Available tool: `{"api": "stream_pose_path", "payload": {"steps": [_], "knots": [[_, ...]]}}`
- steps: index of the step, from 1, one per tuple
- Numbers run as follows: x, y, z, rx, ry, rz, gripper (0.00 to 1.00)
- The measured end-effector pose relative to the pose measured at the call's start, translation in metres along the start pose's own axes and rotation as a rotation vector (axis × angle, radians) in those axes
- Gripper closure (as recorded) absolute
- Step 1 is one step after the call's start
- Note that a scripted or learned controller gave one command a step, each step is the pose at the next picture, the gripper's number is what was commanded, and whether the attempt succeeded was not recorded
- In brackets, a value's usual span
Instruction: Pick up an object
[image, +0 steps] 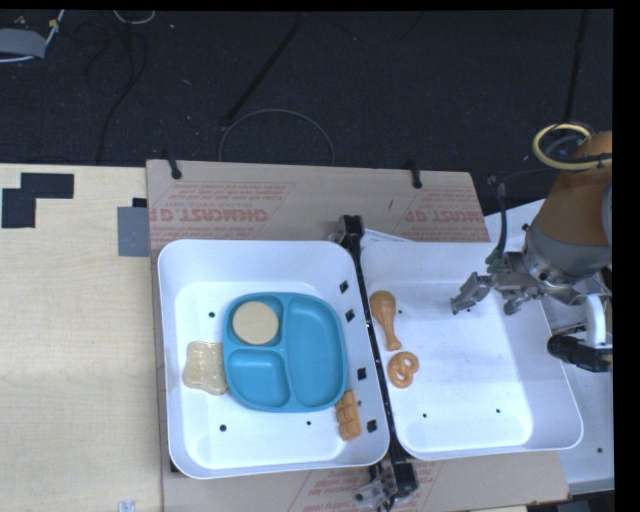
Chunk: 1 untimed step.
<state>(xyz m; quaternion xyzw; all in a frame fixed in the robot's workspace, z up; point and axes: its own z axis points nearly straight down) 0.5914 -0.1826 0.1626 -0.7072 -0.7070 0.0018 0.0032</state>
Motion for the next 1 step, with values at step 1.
{"api": "stream_pose_path", "payload": {"steps": [1], "knots": [[0.0015,-0.0096,0.0484,0.001,0.001,0.000,0.00]]}}
